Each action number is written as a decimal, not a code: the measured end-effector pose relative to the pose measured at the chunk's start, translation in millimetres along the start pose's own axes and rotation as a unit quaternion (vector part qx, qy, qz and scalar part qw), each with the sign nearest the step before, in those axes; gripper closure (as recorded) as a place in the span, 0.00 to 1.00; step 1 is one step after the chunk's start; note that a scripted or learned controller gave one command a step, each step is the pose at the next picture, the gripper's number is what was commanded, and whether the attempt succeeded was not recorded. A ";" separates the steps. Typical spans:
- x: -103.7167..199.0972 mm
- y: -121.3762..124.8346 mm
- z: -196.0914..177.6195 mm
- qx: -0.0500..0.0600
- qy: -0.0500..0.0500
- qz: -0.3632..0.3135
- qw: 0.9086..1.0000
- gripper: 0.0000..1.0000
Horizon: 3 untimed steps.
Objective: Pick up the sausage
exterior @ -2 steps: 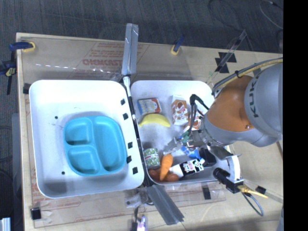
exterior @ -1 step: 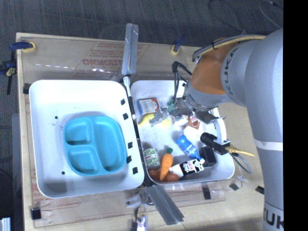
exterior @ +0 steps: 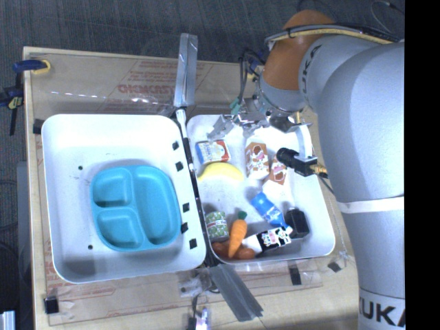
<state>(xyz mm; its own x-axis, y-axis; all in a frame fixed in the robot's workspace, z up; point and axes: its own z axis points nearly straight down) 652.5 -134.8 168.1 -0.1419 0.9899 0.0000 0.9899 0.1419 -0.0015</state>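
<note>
Arm: grey KUKA arm [exterior: 357, 115] fills the right side; its orange band [exterior: 285, 60] sits over the far edge of the right bin
Gripper: the gripper [exterior: 237, 121] hangs over the far left part of the right bin, above the bin floor; I cannot tell how far its claw is spread, and nothing is seen between its tips
Sausage: a reddish-brown sausage [exterior: 242, 254] lies at the near wall of the right bin, touching the carrot's lower end, well apart from the gripper
Right bin: white bin [exterior: 320, 198] crowded with items
Carrot: orange carrot [exterior: 236, 235] tilted, near the near wall, just right of a green can [exterior: 216, 223]
Bottle: blue bottle [exterior: 266, 209] lies near the middle; a black object [exterior: 298, 222] sits to its right
Cartons: a cow-patterned carton [exterior: 275, 239] at the near wall; two brown-and-white packets [exterior: 256, 158] toward the far side; a small red-and-white carton [exterior: 212, 150] just beside a yellow lemon [exterior: 220, 171]
Left bin: white bin [exterior: 62, 184] holds a blue divided plate [exterior: 134, 207], near its middle
Bench: bench [exterior: 103, 74] bears both bins side by side
</note>
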 end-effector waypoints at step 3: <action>-51.8 3.3 51.4 -0.010 -0.003 0.102 0.995 0.00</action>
<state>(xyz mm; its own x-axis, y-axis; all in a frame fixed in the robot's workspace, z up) 663.1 -185.6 116.8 0.0611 0.9981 -0.0050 0.9979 -0.0610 0.0200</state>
